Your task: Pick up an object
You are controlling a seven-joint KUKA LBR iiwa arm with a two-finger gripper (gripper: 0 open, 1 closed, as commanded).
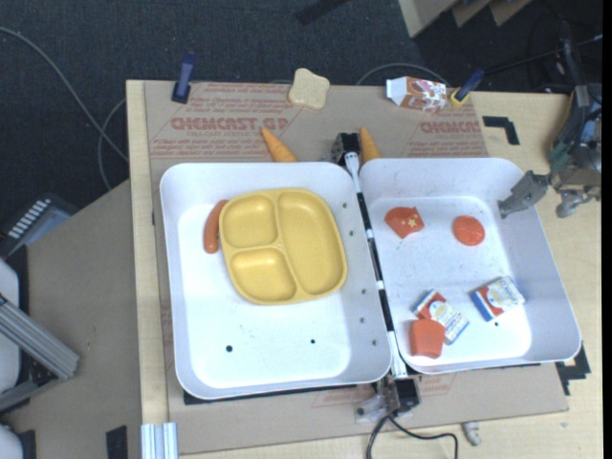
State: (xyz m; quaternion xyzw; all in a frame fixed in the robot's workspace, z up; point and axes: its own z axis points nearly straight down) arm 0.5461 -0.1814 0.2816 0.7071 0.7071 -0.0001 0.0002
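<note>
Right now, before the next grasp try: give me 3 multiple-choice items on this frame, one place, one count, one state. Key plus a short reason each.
1. Where does the yellow divided plate lie?
A. in the left bin
B. in the right bin
C. on the cardboard beyond the bins

2. How many compartments does the plate have?
A. two
B. three
C. five

3. What state is the gripper in relative to the objects?
A. gripping the round red piece
B. at the right bin's far right rim, nothing between its fingers
C. resting inside the plate

Key: 1 A, the plate sits on the left bin floor with a sausage by its left edge. 2 B, two smaller compartments on its left side and one long one on its right. 3 B, the gripper stands over the right bin rim, apart from the round red piece.
</note>
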